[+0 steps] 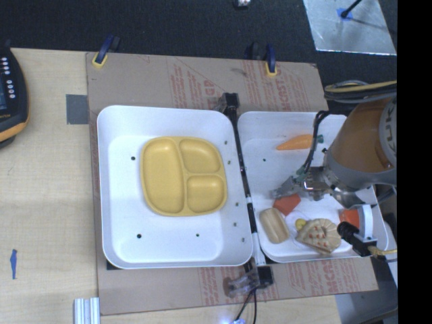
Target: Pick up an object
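The tool (287, 189), its state unclear, should descend squarely over the small red block (289, 203) at six o'clock.

- The table (47, 181) is light wood, and it fills the left side and the bottom of the view.
- A big brown cardboard sheet (202, 79) lies flat on the table. It has faint red print on it.
- Two clamps, blue with yellow tips (104, 50) (269, 61), grip the far edge of the cardboard.
- A small grey square (77, 109) sits just beside the cardboard's left edge.
- A black and orange device (10, 93) rests at the table's left edge.
- Past the table, the floor (169, 12) is dark, almost black.
- A pale grey patch (351, 15) lies on the floor at the top right.
- A tiny shiny thing (243, 1) lies on the dark floor.
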Controlling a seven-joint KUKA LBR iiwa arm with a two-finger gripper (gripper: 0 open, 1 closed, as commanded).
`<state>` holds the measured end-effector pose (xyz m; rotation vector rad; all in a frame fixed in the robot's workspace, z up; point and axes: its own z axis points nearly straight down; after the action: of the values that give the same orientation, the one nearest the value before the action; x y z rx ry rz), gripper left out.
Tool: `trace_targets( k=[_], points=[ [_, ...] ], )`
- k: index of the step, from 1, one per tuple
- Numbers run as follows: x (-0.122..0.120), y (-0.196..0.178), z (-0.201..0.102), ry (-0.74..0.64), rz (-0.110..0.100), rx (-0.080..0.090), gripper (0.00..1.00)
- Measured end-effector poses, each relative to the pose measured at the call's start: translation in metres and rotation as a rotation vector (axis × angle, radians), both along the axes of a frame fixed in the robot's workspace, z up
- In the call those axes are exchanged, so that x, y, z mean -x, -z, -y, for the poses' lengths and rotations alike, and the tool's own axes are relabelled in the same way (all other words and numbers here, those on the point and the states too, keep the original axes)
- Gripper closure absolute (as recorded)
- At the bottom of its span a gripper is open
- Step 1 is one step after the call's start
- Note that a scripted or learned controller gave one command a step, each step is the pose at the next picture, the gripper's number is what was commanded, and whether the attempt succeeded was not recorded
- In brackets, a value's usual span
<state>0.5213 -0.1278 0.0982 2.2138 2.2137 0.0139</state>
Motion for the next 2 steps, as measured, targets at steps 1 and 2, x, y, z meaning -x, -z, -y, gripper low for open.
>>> trace_targets(
  k=[1, 2],
  points=[
    [-0.075, -0.013, -0.035, -0.009, -0.009, -0.001, 0.00],
    [-0.036, 0.007, 0.018, 0.002, -0.021, -0.001, 0.00]
  ],
)
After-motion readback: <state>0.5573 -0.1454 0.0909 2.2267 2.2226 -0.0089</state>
